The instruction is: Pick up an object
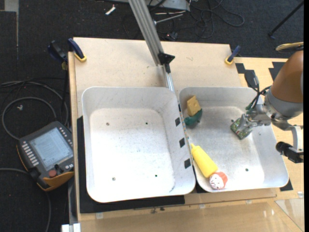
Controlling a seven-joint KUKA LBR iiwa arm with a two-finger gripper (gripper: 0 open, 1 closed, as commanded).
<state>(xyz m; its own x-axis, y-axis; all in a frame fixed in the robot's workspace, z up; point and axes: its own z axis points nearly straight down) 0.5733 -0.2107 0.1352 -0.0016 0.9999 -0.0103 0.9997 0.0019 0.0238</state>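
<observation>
Yellow toy (204, 162) lies in right bin (270, 175) against its left wall, red-white ball (218, 180) touching toy's lower end; tan block (193, 105) atop green piece (192, 120) near bin's upper left. Gripper (241, 128) low near bin's right side, finger state unclear. Left bin (96, 100) adjoins right bin. Both on plywood bench (120, 62); pendant (46, 153) left on dark carpet (29, 13)

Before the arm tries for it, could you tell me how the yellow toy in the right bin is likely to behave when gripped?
The yellow toy looks rounded and elongated, so it may roll or slip from a pinch. It looks like smooth plastic, probably light. It lies against the right bin's left wall, which could block one finger.
</observation>
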